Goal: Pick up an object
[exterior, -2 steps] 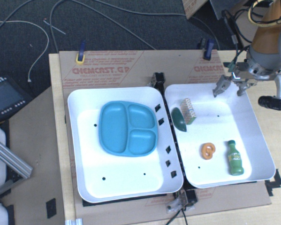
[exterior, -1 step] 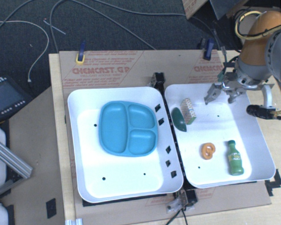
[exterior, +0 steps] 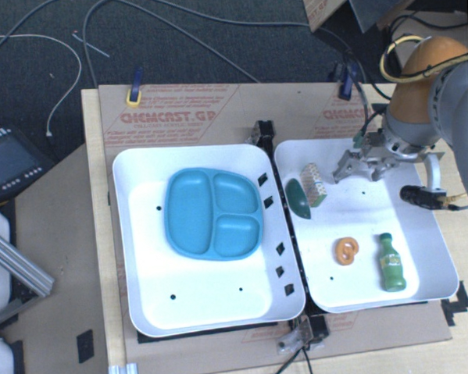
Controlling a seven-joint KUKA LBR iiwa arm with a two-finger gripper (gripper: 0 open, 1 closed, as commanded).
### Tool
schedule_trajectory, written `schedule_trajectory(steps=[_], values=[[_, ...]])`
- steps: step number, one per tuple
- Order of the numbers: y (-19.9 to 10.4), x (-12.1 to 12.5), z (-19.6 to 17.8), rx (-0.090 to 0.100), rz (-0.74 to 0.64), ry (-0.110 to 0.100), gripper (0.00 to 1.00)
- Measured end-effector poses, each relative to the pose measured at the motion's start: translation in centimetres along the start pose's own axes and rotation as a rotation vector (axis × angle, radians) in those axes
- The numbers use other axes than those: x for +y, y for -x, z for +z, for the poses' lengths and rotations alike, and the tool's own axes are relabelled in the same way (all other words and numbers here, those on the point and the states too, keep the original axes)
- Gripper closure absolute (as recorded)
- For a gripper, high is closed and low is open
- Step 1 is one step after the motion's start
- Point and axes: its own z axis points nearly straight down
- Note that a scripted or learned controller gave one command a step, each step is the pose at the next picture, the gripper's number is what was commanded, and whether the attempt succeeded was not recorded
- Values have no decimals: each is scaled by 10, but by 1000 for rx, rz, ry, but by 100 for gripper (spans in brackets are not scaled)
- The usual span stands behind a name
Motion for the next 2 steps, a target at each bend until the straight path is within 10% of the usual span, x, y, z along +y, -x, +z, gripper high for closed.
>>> schedule_trajectory(steps=[1,2], values=[[0,1,-14,-2,-1,5,100],[1,-2,-60,-3,2,10,100]])
